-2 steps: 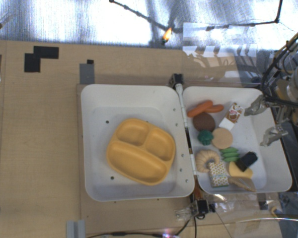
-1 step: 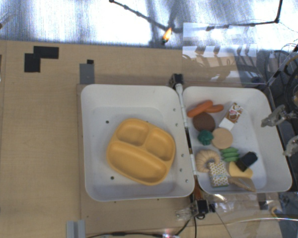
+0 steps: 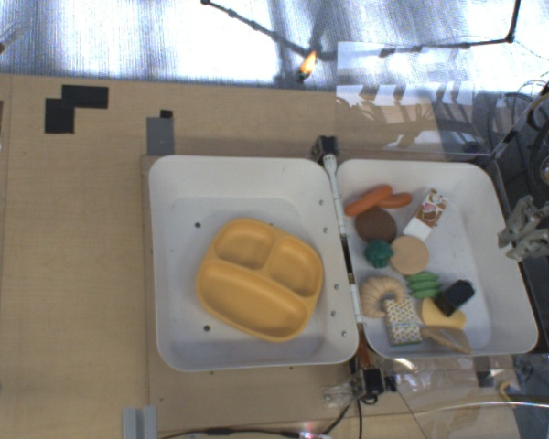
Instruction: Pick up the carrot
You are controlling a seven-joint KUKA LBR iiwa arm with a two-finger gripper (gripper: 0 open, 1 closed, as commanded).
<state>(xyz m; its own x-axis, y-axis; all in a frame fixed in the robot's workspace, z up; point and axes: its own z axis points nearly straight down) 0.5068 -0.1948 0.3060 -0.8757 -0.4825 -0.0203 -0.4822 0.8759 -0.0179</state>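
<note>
Right now the carrot (image 3: 377, 199) lies on its side at about eleven o'clock in the right bin (image 3: 494, 190), its length running roughly nine-to-three, with a brown round piece (image 3: 376, 223) touching it at six o'clock and a small red-and-white box (image 3: 428, 212) just beside its three o'clock end. Further toward six o'clock sit a green piece (image 3: 378, 252), a tan disc (image 3: 409, 255) and a crowded heap of other toys. The left bin (image 3: 165, 245) holds a yellow divided plate (image 3: 260, 279). The gripper (image 3: 528, 230) hangs past the right bin's three o'clock rim, well apart from the carrot and carrying nothing; whether it is spread or closed I cannot tell. I judge the approach has not begun. Next the arm must travel toward nine o'clock, settle above the carrot, and straddle its narrow width without catching the brown piece.
</note>
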